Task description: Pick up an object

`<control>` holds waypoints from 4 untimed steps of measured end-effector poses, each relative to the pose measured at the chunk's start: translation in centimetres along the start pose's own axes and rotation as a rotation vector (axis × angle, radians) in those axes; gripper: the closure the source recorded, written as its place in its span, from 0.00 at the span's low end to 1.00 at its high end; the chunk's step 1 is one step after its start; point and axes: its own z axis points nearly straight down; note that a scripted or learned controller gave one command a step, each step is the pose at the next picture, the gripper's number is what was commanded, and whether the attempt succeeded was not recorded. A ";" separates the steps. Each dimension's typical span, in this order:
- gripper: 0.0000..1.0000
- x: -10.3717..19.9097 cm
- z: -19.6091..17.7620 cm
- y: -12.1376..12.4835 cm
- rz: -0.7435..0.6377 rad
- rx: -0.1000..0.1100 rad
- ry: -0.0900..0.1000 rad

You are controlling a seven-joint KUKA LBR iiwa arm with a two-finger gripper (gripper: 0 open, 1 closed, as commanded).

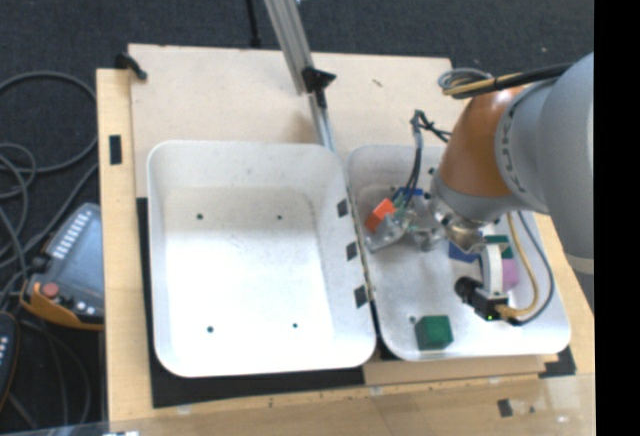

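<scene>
A grey KUKA arm with an orange band [470,154] is reaching in from the right over the right-hand white bin [540,339]. Its gripper [392,224] is hanging low near that bin's left wall, and a small orange object [379,215] is sitting right at its tip. Whether the fingers are spread, pressed together or pinching the orange object cannot be told; the metal parts are blurring together there. A green block [434,331] is lying well apart near the bin's front edge, and a pink and blue-green object [508,264] is peeking from under the wrist. The left-hand white bin [160,224] is sitting just beside. The risk is probably that the orange piece, so near the wall, is only being nudged, or that a corner grip is slipping on lifting.
</scene>
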 end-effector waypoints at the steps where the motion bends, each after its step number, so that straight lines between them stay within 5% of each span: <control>1: 0.00 -0.4 0.8 5.9 -0.022 0.002 0.014; 2: 1.00 -0.4 -0.4 5.9 -0.027 -0.001 0.011; 3: 1.00 9.0 -9.5 8.1 -0.023 -0.005 0.004; 4: 1.00 16.7 -8.9 4.5 -0.022 0.007 0.004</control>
